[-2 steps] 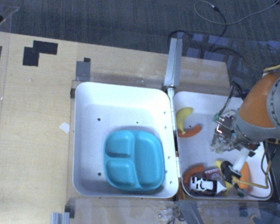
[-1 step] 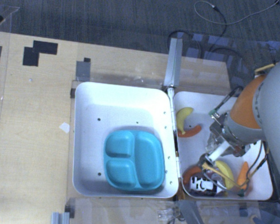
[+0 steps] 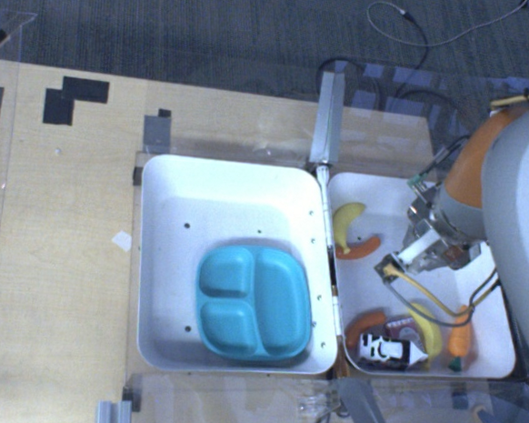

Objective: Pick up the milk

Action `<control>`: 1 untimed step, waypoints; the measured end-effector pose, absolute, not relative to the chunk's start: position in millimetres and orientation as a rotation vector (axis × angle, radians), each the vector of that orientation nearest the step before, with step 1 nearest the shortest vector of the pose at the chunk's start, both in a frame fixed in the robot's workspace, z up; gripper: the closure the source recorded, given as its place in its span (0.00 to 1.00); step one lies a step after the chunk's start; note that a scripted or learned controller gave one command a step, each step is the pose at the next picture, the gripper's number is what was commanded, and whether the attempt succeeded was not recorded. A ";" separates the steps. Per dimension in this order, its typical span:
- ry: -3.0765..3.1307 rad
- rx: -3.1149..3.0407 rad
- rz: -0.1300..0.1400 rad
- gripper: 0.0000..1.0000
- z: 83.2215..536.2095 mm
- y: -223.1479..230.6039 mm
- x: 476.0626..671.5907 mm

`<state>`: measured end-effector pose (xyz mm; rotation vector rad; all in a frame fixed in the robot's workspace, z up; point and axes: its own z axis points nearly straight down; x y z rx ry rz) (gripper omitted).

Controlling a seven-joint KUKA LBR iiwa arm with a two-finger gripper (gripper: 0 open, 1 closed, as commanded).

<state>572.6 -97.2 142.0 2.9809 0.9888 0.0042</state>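
Note:
The milk (image 3: 392,351) is a small carton with black and white cow patches. It lies on its side at the front edge of the right bin (image 3: 388,199). My gripper (image 3: 433,250) hangs over the middle of that bin, below the orange band of the arm, and well behind the milk. Nothing shows in its grasp.
A yellow banana (image 3: 348,220) and an orange slice (image 3: 362,248) lie at the right bin's back left. Around the milk are a red-orange piece (image 3: 365,322), a yellow banana (image 3: 430,332) and an orange carrot (image 3: 459,341). The left bin (image 3: 179,199) holds a blue divided plate (image 3: 253,301).

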 end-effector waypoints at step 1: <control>0.820 3.031 0.006 1.00 281.2 -73.4 508.9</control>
